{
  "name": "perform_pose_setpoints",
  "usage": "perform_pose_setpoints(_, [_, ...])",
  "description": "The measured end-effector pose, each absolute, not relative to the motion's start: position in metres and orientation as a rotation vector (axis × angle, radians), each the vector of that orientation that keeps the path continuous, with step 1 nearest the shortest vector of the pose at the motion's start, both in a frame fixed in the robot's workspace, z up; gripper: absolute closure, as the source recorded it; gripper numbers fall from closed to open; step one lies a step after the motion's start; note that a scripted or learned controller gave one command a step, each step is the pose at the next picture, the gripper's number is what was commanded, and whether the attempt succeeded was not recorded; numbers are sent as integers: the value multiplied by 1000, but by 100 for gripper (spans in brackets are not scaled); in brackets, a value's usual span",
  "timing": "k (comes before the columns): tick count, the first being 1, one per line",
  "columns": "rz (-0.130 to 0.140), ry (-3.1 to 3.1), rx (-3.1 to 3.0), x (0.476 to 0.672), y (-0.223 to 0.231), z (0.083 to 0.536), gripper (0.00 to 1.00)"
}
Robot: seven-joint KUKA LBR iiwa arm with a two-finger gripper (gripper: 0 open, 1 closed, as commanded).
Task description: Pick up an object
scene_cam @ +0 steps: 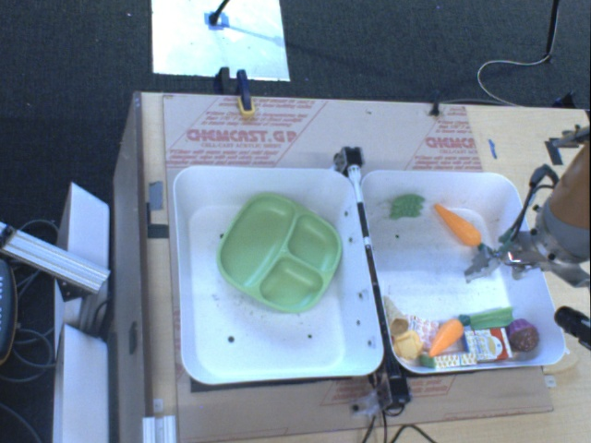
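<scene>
In the right bin [434, 275] an orange carrot [458, 224] lies near the back, with a green broccoli piece [405, 207] to its left. Along the bin's front edge sit a second carrot [446, 334], a green stick [489, 318], a purple grape-like piece [524, 337], a yellow piece [404, 341] and printed packets [480, 344]. My gripper [489, 261] hangs over the bin's right side, just right of and below the back carrot, with nothing seen between its fingers.
A green divided plate [279, 251] lies in the left bin [208, 340]. A black rod [365, 238] runs along the divide between the bins. The arm [563, 220] enters from the right.
</scene>
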State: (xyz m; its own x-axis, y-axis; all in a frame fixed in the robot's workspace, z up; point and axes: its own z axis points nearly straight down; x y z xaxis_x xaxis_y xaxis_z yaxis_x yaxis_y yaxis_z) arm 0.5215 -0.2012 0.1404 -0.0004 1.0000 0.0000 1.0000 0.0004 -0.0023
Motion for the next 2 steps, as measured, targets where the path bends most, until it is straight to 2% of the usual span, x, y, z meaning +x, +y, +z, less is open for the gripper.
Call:
perform_pose_setpoints(1, [-1,-2225,-2218,594,-206,85,0])
perform_pose_setpoints(2, [-4,-2230,-2219,596,-207,97,100])
